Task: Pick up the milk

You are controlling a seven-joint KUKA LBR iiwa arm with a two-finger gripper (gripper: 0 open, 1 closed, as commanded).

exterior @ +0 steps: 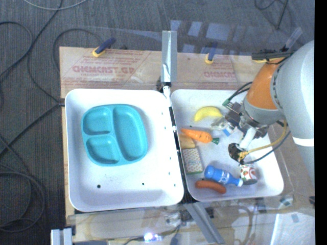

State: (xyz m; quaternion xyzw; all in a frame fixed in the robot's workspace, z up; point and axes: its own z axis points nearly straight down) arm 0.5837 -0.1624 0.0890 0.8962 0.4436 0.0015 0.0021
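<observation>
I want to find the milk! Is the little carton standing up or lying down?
Cannot tell. The small milk carton sits in the right bin, beside the blue bottle, too small to judge.

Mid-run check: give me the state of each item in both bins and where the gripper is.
Blue divided plate: flat in left bin.
Banana: lying in right bin.
Carrot: lying on its side.
Blue bottle: lying on its side.
Sausage: lying flat by the front wall.
Milk carton: resting on the bin floor, not lifted.
Gripper: low over right bin, above the carton.
</observation>
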